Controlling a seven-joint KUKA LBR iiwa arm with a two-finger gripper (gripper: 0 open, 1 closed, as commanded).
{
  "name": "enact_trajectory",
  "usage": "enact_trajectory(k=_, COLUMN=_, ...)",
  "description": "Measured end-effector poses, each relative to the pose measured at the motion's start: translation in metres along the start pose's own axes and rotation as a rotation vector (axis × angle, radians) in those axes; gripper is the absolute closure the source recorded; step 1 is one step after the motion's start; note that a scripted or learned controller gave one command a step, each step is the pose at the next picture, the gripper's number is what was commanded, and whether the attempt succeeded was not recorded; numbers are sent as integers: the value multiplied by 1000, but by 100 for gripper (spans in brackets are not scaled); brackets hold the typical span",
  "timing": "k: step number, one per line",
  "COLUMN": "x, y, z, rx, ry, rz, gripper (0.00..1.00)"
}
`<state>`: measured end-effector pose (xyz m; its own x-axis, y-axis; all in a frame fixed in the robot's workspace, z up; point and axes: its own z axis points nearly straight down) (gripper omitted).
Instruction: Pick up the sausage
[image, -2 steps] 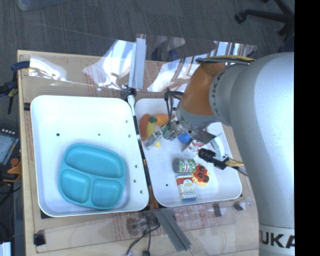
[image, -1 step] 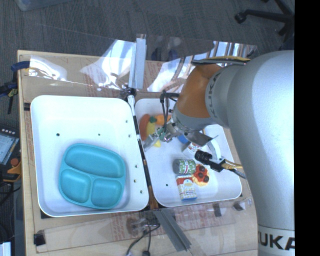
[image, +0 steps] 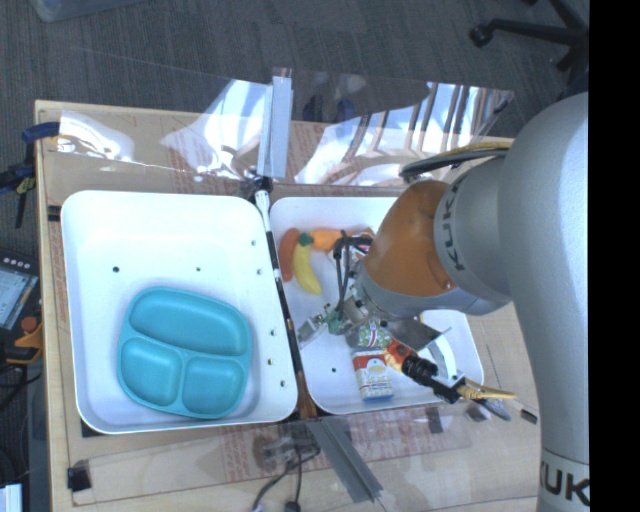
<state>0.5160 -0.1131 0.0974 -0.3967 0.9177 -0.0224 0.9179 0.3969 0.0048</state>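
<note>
Hovering gripper in right bin. Locating sausage toward 11 o'clock, lying 12-to-6, touching banana. Cannot tell whether jaws are open or closed.

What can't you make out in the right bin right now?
- Claw: finger state unreadable in the camera view, hidden under the arm's wrist.
- Sausage: lower end behind the banana.
- Carton: label print too small.
- Right bin: its centre is covered by the arm.
</note>
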Motion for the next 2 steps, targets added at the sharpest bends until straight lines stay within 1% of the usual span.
enact_trajectory(k=1, x=-29, y=73, z=5, rx=5, ry=10, rz=129, gripper=0)
enact_trajectory(k=2, x=-3, y=3, z=1, rx=1, ry=4, rz=5, gripper=0)
